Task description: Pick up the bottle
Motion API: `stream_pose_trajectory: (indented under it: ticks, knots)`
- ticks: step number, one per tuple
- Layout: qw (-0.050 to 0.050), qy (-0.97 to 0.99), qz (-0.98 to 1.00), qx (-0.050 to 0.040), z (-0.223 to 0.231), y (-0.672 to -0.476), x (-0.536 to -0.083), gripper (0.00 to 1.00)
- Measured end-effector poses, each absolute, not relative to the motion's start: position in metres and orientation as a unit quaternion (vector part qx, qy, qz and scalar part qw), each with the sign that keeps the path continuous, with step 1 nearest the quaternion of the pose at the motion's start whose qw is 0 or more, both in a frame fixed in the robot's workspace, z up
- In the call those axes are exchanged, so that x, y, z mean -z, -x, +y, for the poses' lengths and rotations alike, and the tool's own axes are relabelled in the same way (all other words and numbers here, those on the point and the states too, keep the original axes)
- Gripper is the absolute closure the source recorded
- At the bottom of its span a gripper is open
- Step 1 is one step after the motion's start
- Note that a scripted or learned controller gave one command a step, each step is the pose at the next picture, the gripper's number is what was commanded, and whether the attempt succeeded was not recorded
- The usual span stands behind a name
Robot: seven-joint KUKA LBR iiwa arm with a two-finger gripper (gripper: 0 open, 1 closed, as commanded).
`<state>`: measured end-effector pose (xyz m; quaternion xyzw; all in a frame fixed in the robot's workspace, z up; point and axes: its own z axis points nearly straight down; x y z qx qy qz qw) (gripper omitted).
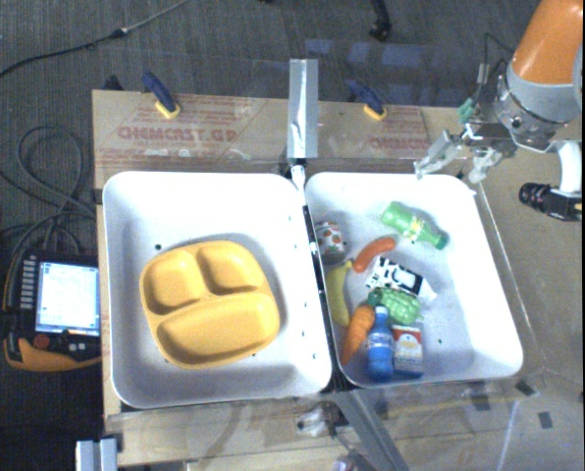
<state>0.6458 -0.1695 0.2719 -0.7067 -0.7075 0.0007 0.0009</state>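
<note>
White glossy bin (489, 263) holds blue bottle (379, 346) — metal hand (452, 163) spread, above rim.

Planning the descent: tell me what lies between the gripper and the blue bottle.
In the camera view, between the gripper and the blue bottle lie the green bottle, a black-and-white packet and a green toy.

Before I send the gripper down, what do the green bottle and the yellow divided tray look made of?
Green bottle, lying in the right white bin: likely plastic, slightly glossy, evenly coloured with a paler label. Yellow divided tray in the left white bin: probably moulded plastic, smooth rounded compartments with a soft sheen.
</note>
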Motion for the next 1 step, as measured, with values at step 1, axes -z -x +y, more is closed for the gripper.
stream_pose_trajectory:
  ticks: [1]
  knots:
    - [0.000,0.728,-0.685,-0.0023,-0.1706,-0.6679,-0.1396,0.00]
